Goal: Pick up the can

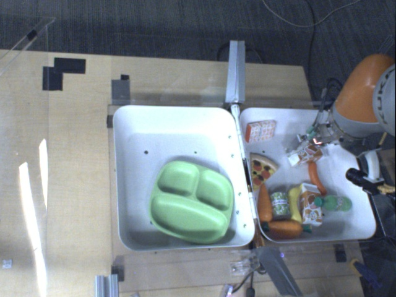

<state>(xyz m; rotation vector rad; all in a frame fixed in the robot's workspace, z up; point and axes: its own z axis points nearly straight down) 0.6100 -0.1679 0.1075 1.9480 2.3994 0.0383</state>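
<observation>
The can [279, 205], small with a green label, lies in the right bin [369, 230] among the toy food near that bin's front wall, well apart from the gripper [313, 138] and on the camera's side of it, a little toward the left bin. Just beside the can are a carrot [265, 203], a banana [295, 203] and an orange sausage-like piece [285, 228] in front. A slice of pizza [262, 167] lies between the can and the gripper's side of the bin, and a red patterned box [260, 130] sits level with the gripper, toward the bin divider. The gripper hangs over a crinkled wrapper [301, 153]; I cannot tell how it is set. The left bin [133, 135] holds a green sectioned tray [192, 200].
</observation>
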